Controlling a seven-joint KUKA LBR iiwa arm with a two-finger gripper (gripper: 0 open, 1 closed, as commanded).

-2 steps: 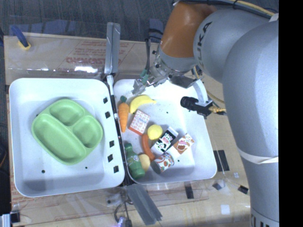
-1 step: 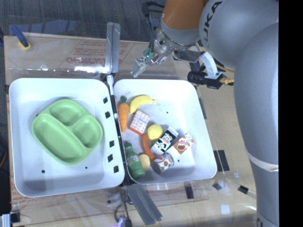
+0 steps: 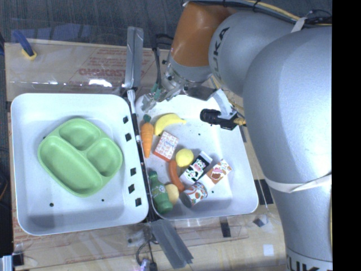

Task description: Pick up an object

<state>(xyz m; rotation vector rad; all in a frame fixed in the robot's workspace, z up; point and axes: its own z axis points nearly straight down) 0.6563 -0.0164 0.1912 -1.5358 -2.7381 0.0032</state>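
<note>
Two white bins sit side by side on the worktop. Left bin (image 3: 22, 151) carries a green divided plate (image 3: 80, 156). Right bin (image 3: 240, 168) is crowded: carrot (image 3: 147, 138), banana (image 3: 167, 122), lemon (image 3: 184, 157), small cartons, a green bottle (image 3: 159, 195). Over its far left corner hangs the tool (image 3: 151, 99), just above the banana and carrot; whether it's spread or pressed together, I cannot tell.

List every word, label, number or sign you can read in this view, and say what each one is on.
"KU": the lower edge of the arm's grey base, letters cut off by the frame.
Red print on the board behind the bins: too blurred to read.
Red-and-white carton: print too small to read.
Black-and-white carton: unreadable.
Small brown-and-white carton: unreadable.
Round can: label unreadable.
</note>
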